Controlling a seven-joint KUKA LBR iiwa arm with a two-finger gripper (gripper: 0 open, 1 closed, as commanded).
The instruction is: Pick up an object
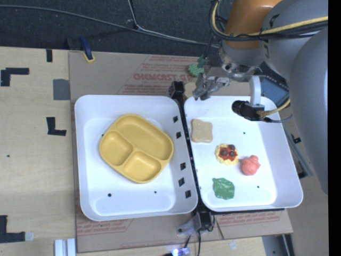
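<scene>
Yellow plastic catches the eye first: a divided plate (136, 148) with three compartments lies in the left bin (88, 159), turned at a slant, near the middle of the bin's floor. Its compartments hold nothing. The bin sits on a sheet of brown cardboard (106, 71) that covers the wooden bench (32, 143).

Just beside it, touching along the shared edge, is the right bin (277, 191), and four small toy foods lie in it. Nearest the dividing edge is a tan slice of bread (202, 130), lying flat. Right of and a little below it is a yellow tart with red and dark fruit on top (227, 153). Just beside the tart, further right, is a red strawberry (250, 165). Below these two, toward the near edge, lies a green leafy piece (223, 188). The four are apart from one another, though tart and strawberry are close.

Over the far left corner of the right bin hangs the gripper (204, 91), on the grey arm with its orange band. Its fingers point down and hold nothing; they stand close together, above bare bin floor, with the bread near but below them in the view.
</scene>
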